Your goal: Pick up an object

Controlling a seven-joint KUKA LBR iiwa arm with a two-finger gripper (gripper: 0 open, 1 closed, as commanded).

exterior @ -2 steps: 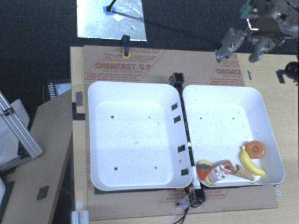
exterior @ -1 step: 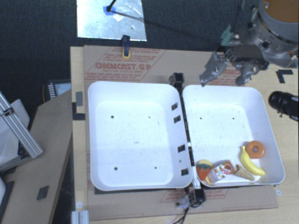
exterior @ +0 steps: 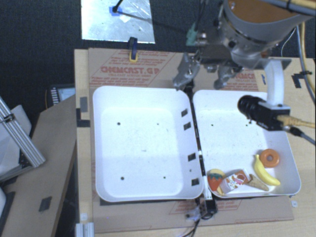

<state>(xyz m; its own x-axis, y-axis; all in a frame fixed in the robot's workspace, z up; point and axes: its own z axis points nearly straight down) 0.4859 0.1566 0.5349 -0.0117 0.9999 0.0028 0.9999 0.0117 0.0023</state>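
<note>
Two white bins side by side on the bench; left bin has nothing in it, right bin has all the items bunched in its near corner. Banana lies by the near right wall, orange donut-like piece just beside its upper end, a tomato-like toy and a small packet next to it along the front wall. Gripper hangs high over the far edge, near the divider, well apart from the pile. Jaws look apart, nothing between them. Judgement: pick not started; approach, descent, grasp and lift all left.
</note>
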